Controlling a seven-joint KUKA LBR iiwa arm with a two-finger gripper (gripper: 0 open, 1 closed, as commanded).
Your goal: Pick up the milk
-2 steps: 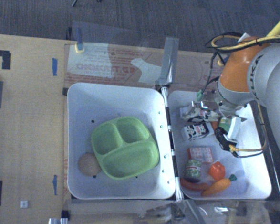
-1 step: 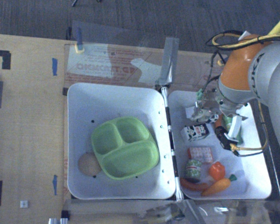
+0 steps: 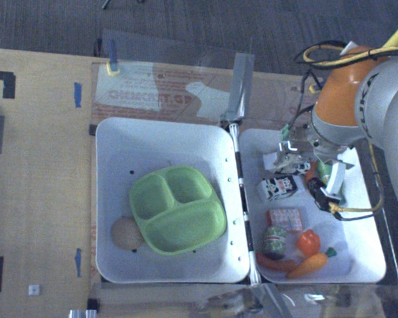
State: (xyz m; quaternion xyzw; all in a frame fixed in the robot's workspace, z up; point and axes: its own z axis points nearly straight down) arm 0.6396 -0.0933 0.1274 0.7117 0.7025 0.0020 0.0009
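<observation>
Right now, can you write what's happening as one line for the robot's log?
task: pick up milk | end effector: above milk carton, right bin | milk: lying in bin, not lifted | left bin: green tray

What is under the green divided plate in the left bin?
A tan round thing pokes out from under the green plate's lower-left edge, resting on the left bin. How far it extends beneath is covered.

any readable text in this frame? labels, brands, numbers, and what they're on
Nothing reads cleanly.
Clear sheet behind the bins: faint reddish line of print, too washed out to read.
Arm: dark lettering at the orange band's edge, cut off, unreadable.
Milk carton: black and white print, too small.
Red packet: print too blurred.
</observation>
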